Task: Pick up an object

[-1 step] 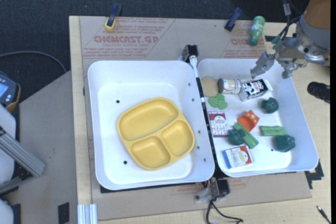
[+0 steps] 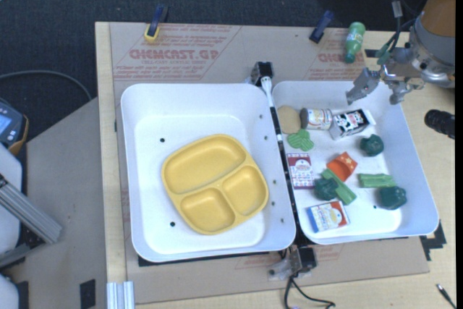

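Above the far rim of the right-hand shallow white bin, the grey two-finger gripper is hanging with its fingers spread apart and nothing between them; one grey finger is reaching down toward the bin's back edge. No single object is being singled out yet, so the candidates are all lying in that right bin. Closest to the gripper, a small black-and-white carton is lying on its side with its long axis running roughly left to right, tilted slightly upward to the right. Just beside it, touching or nearly so, a small cylindrical can with a pale label is lying with its axis also left to right. A tan rounded piece is sitting to the can's left. Nearer the front, several green toy vegetables and an orange-red block are clustering near two small printed cards.

A yellow three-compartment plastic tray is resting in the left white bin. A green bottle is lying on the cardboard-covered bench beyond the bins.
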`<state>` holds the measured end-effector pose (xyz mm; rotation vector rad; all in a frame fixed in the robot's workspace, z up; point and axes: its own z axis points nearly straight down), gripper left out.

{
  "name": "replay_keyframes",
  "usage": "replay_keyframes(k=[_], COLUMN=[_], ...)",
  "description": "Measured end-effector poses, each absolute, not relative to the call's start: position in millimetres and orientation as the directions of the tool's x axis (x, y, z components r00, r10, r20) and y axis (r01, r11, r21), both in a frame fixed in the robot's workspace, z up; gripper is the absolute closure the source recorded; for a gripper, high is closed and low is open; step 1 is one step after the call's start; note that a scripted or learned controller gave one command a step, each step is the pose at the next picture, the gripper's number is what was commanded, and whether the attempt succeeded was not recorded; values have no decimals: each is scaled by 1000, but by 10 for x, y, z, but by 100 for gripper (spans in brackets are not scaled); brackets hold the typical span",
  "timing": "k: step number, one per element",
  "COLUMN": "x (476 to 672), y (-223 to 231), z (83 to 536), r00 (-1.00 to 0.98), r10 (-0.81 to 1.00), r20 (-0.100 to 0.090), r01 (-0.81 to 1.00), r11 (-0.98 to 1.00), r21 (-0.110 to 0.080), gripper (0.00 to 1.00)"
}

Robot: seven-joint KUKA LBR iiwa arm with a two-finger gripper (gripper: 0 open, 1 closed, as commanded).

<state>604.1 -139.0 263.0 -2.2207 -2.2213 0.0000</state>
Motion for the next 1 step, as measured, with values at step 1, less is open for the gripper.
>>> replay_keyframes(k=[1], x=[5997], y=[-1355], z=[2193], r00=[0], r10=[1000], r20=[1], r01=[1000], r11=[0], r21=[-6], gripper=[0])
